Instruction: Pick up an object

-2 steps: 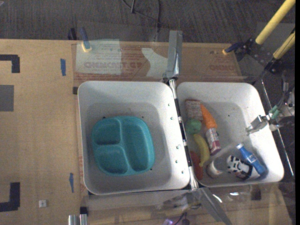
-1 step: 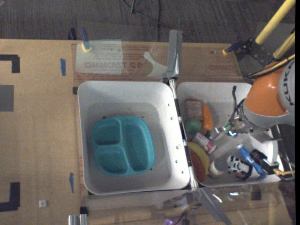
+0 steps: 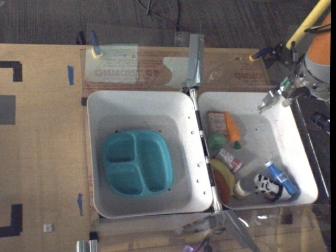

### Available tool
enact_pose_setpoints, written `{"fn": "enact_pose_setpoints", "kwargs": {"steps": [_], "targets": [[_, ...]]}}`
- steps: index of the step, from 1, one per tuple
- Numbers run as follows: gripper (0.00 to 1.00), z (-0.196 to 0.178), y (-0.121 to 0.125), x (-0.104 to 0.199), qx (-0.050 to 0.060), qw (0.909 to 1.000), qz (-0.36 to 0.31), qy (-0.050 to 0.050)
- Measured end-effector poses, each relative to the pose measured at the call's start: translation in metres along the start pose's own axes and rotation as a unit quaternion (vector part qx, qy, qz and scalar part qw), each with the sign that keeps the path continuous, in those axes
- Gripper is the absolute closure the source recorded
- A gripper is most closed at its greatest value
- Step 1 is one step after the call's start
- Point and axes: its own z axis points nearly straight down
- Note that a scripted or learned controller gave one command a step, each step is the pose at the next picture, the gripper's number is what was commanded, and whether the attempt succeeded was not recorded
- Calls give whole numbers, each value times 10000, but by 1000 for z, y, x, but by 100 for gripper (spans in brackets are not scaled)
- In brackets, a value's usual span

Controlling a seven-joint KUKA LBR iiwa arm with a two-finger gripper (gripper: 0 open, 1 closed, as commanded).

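White right bin [image 3: 294,140] holds carrot [image 3: 232,128], banana [image 3: 223,176], cow toy [image 3: 267,186] | gripper [image 3: 273,100] spread, empty, above bin's far rim | step: approach | next: descend onto one object

A pale wooden surface [image 3: 42,140] spans the view, marked with black tape corners [image 3: 13,70] at its left edge and short strips of blue tape [image 3: 70,75]. Beyond its far edge lies dark grey carpet [image 3: 68,9], crossed by a loop of black cable [image 3: 157,4]. A clear plastic sheet [image 3: 131,67] with faint red lettering rests flat near the far edge. Light is even and soft.
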Motion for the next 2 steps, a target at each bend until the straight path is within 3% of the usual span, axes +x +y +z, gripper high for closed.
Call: {"fn": "enact_pose_setpoints", "kwargs": {"steps": [1,2], "targets": [[0,111,38,43,10,9979,-646,-5],[0,33,-54,0,3,9875,-1576,7]]}}
